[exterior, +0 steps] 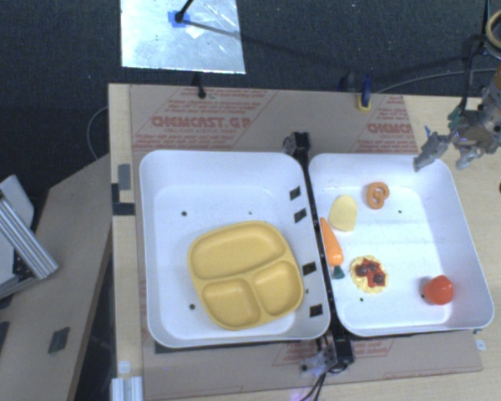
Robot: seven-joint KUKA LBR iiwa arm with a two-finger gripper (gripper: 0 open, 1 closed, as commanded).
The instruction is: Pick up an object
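Hovering over the far right corner of the right bin (474, 249), with the claw (444, 159) spread apart and clamped on nothing. Nothing picked yet, judging by that. Plenty to choose from below: a ring-shaped pretzel (377, 194) nearest the claw, a pale yellow slice (344, 213) just beside it, a carrot (331, 241) lying along the divider between the bins, a small flat pizza (369, 274) near the carrot's green end, and a tomato (438, 290) well apart towards the near right corner. Over in the left bin (154, 224), just a yellow divided plate (246, 272). Likely to go wrong in several ways. Coming straight down from here would probably mean hitting the bin's rim or closing on bare white floor. Going for the pizza or the slice risks scraping over them, both looking too flat to get a grip under. Going for the carrot risks jamming one side of the claw against the divider wall. Closing off-centre on the tomato would probably squirt it sideways, being round. Safest bet seemingly the pretzel, though easily nudged away if straddled badly.
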